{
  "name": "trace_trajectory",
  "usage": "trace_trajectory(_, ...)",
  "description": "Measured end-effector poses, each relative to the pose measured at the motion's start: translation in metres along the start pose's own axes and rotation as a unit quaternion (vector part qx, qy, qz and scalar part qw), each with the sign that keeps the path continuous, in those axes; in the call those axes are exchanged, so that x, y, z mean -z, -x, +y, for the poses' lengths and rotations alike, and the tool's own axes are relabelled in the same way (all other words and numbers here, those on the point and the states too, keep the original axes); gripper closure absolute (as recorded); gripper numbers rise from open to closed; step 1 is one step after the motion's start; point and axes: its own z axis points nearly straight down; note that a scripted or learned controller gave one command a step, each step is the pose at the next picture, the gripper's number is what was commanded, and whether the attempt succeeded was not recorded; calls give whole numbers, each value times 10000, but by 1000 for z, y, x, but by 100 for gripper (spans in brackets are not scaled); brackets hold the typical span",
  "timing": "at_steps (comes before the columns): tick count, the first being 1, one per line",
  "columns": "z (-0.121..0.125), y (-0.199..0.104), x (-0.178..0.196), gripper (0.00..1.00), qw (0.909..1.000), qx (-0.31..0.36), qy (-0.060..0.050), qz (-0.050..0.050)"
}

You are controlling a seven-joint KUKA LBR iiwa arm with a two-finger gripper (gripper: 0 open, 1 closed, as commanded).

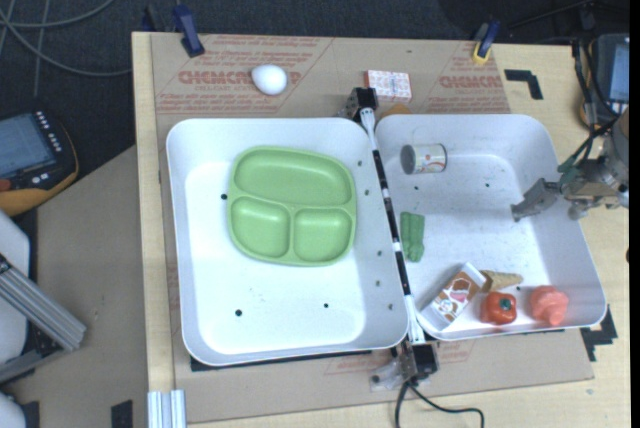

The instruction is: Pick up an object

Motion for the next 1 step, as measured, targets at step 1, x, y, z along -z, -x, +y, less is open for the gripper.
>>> trace_trajectory(1,-23,-72,-35,0,10000,9,-14,14)
